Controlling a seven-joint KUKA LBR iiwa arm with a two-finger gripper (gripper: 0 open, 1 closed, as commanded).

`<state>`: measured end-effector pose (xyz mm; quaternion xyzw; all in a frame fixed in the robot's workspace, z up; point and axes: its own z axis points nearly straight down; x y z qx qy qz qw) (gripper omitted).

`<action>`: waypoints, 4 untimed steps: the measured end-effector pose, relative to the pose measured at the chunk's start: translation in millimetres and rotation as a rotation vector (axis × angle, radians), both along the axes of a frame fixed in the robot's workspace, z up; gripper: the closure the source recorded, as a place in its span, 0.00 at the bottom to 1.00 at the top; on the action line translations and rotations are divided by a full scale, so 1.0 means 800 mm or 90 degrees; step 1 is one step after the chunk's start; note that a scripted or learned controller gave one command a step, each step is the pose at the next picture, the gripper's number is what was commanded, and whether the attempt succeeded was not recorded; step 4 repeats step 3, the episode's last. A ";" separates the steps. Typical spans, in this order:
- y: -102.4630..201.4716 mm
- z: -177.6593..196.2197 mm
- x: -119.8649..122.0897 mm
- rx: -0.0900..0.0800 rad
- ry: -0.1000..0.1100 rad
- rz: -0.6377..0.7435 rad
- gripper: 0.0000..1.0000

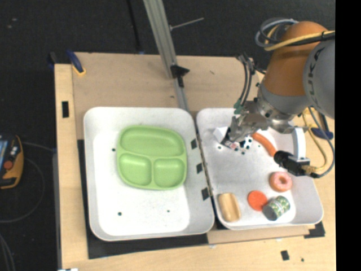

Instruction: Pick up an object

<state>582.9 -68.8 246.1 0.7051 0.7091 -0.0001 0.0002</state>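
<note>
Likely light and stiff, the small white spotted piece [241, 145] just left of the carrot [264, 142] suits an edgewise pinch, though I cannot tell how the jaws [236, 136] stand.

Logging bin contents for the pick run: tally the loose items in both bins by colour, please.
Green: 2, divided plate in the left bin, small jar in the right bin
Orange: 2, carrot-like stick, round disc
Pink: 1, donut
Tan: 1, bread-like roll
White with dark dots: 1, small piece by the gripper
Total: 7
</note>
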 end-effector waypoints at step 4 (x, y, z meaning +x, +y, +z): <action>0.178 0.004 0.067 0.001 -0.002 0.001 1.00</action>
